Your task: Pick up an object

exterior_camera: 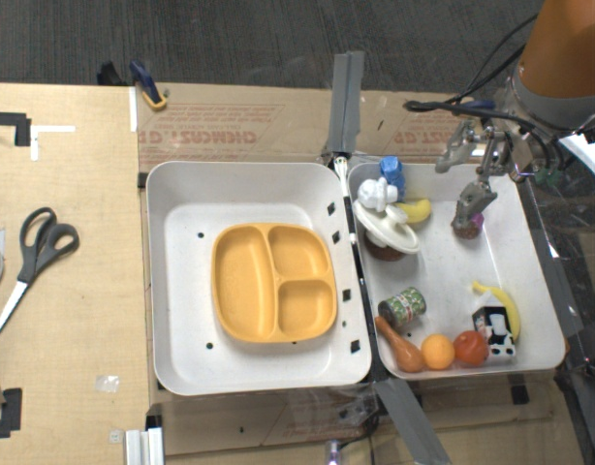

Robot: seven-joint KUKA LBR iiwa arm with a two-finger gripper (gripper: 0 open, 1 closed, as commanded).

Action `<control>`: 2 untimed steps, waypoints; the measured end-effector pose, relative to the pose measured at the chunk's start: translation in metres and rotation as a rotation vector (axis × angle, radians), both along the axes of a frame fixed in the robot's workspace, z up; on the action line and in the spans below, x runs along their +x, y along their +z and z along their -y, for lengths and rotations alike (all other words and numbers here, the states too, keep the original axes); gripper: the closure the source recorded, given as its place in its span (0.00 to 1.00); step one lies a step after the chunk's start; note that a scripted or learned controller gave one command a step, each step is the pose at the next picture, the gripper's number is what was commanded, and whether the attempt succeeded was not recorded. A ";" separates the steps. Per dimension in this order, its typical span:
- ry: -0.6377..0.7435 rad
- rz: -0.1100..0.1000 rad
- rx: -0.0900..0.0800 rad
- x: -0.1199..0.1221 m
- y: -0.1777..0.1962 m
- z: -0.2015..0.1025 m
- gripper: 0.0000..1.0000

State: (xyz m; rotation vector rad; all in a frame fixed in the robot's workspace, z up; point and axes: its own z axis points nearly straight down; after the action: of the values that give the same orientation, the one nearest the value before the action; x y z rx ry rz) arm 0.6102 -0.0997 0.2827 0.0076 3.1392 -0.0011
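A wooden bench (65, 337) carries two white bins, and the arm reaches into the right bin (530, 289).

A small purple object (469, 225) lies near the far side of the right bin, directly under the gripper (471, 204), touching or almost touching its tip. Whether the gripper is closed on it cannot be told. The object looks small, rounded and dull. Nearer in the same bin lie a yellow banana (506, 306), a smooth orange (437, 352) and a red tomato (470, 348). The left bin holds a divided yellow plastic plate (274, 282).
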 end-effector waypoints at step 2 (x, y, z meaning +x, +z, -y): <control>-0.007 0.022 0.003 -0.103 -0.185 0.116 0.00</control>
State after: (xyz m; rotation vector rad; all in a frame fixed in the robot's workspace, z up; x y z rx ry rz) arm 0.5075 -0.2154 0.0981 0.0192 3.1172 0.0032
